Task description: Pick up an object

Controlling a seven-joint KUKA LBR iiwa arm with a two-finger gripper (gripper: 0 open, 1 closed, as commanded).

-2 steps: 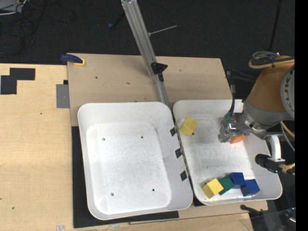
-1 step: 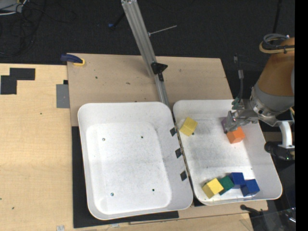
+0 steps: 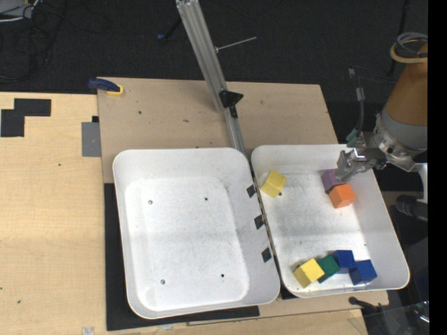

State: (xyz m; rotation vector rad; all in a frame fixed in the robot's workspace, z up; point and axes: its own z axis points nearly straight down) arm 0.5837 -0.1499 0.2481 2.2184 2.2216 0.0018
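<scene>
Camera view: gripper (image 3: pixel 347 167) low in right bin (image 3: pixel 391 246), just above purple block (image 3: pixel 328 180) and orange cube (image 3: pixel 341 196); cannot tell how the jaws stand. Nothing lifted yet, grasp and raise left. Yellow block (image 3: pixel 273 183) near left wall; yellow, green, blue cubes clustered at front. Blocks matte, hard-edged; bins smooth white plastic.

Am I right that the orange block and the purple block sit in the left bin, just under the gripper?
Not quite: the camera view shows the orange block and the purple block in the right bin, not the left. They do sit just under the gripper.
</scene>
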